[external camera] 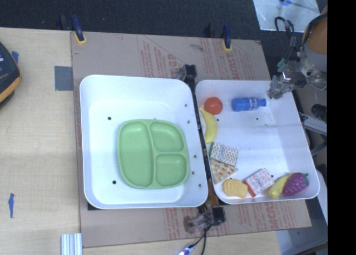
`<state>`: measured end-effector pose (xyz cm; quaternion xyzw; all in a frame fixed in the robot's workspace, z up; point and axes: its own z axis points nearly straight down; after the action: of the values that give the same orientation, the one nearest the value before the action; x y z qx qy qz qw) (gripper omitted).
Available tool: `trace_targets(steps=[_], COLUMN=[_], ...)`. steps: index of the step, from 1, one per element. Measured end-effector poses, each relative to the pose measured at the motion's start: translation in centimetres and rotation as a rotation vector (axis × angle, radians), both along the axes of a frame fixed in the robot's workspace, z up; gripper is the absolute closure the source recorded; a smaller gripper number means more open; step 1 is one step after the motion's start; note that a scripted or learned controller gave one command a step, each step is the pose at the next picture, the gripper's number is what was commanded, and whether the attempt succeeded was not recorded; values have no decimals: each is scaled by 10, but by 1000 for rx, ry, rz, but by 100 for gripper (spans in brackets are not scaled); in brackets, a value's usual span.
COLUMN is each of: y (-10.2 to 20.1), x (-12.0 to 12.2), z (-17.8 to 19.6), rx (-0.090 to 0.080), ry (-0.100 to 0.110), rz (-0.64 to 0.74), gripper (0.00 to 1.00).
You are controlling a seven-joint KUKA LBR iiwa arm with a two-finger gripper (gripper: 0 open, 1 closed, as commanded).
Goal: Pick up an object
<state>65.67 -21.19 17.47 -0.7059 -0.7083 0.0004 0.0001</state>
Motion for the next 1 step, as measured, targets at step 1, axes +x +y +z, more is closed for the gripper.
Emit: trace_targets(steps=[1], y=[0], x=[0], z=[10], rx=[-1], ry=[1], rz=[4], gripper=[100])
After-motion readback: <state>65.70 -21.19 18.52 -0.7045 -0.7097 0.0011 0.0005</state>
